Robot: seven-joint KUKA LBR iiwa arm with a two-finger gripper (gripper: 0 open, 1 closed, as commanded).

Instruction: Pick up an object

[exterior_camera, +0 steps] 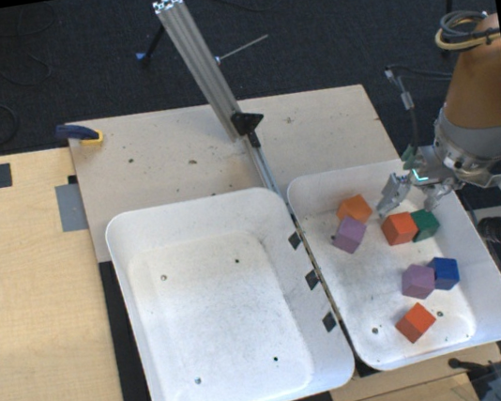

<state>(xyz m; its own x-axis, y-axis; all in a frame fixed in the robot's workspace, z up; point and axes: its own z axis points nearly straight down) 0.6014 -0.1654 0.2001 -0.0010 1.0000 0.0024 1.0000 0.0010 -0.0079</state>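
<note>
Here, your landmark is the red-orange cube (398, 228) in the right bin (499, 320). A green block (425, 225) touches its right side. The gripper (415, 193) hangs just above these two with its fingers spread wide and nothing between them. Up and to the left of the red-orange cube you see an orange cube (354, 209), with a purple block (349, 234) touching it from below. Below the red-orange cube lies a second purple block (418, 280) pressed against a blue block (445, 272), and lower still another red cube (414, 321) sits apart. Left of them all, the left bin (142, 232) adjoins the right one. The arm (480, 104) leans in from the right, wrist tilted down and left toward the cube.
</note>
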